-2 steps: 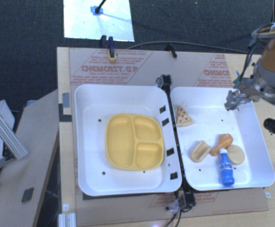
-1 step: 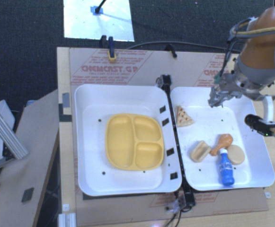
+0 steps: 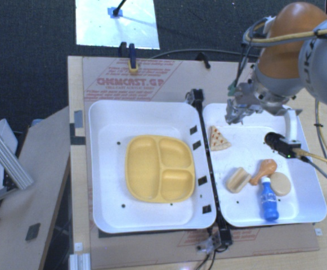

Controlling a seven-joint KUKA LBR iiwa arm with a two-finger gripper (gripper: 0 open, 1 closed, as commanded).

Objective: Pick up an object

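In the right bin [image 3: 312,207] lie a pizza slice [image 3: 218,138], a tan bread roll [image 3: 237,179], an orange chicken leg [image 3: 264,169], a round beige cookie [image 3: 280,184] and a blue bottle [image 3: 269,201] with a white cap. My gripper [image 3: 234,116] hangs over the bin's back left corner, just above and right of the pizza slice. Nothing shows between its fingertips. From this slant I cannot make out the gap between them.
The left bin [image 3: 104,151] holds a yellow divided plate [image 3: 158,168]. A black divider [image 3: 204,156] runs between the two bins. Behind them lies a cardboard sheet with a blue and yellow clamp [image 3: 131,56].
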